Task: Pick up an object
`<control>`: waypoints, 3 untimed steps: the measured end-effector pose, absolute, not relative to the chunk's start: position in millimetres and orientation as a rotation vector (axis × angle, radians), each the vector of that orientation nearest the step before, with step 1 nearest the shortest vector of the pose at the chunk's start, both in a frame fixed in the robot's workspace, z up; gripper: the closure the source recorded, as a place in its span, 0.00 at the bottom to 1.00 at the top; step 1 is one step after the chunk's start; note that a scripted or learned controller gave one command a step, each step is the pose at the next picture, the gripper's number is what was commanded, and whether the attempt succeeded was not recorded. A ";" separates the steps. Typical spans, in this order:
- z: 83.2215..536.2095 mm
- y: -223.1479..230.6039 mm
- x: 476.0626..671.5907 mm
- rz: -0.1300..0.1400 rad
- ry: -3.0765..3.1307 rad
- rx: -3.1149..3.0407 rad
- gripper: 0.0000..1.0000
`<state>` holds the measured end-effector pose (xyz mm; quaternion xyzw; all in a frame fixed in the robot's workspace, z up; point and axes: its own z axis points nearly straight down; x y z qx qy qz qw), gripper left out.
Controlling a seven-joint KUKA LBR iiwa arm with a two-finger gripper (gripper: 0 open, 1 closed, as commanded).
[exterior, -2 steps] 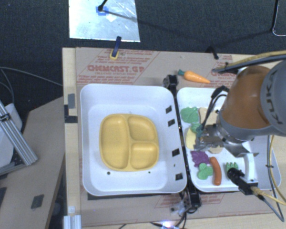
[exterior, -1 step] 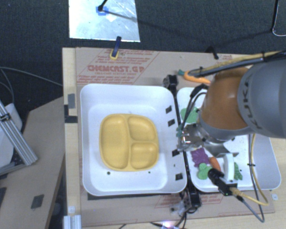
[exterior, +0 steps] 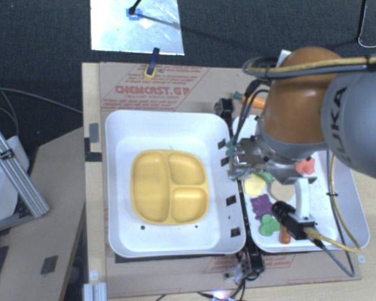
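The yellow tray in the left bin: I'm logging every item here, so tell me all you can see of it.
The yellow tray looks like smooth, glossy plastic with rounded corners. Raised ridges split it into three compartments: one long one on the left and two smaller ones stacked on the right. It lies flat, open side up, near the middle of the left bin, touching only the bin floor.

Dark carpet floor (exterior: 37, 30), cardboard-topped bench (exterior: 156, 86)

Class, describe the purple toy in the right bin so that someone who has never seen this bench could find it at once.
Start at the right white bin, the one beneath the grey and orange arm. Near its left wall, below a pale yellow piece, lies the purple toy, shaped like a bunch of grapes. Its purple colour separates it from the green piece just below it.
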<state>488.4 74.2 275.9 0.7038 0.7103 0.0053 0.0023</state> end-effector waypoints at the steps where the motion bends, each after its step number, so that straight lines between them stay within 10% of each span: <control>1: 206.8 38.2 509.5 -0.007 2.220 2.224 1.00; 2: 183.0 79.5 492.8 0.000 2.230 2.217 1.00; 3: 429.4 40.9 525.5 0.023 2.216 2.209 1.00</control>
